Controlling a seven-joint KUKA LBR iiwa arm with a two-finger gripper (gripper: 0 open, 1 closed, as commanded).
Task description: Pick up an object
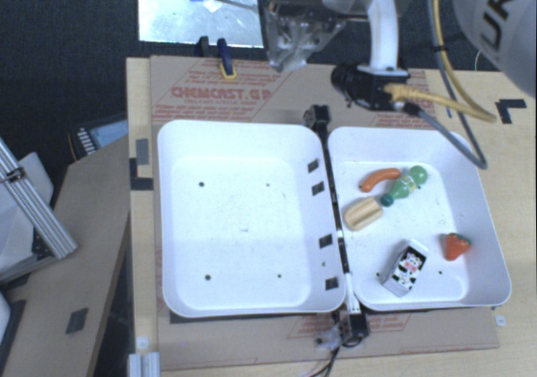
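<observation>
Camera view: we see the milk carton lying in the right bin near a carrot; the gripper hangs far above, jaws' state unreadable. Descending, we might clip the rim.

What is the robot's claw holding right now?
Nothing that I can see. The gripper hangs high above the bins, and the toys, like the green bottle, lie in the right bin.

arm: enters top right (upper edge) | tool: points down, nothing between its fingers
</observation>
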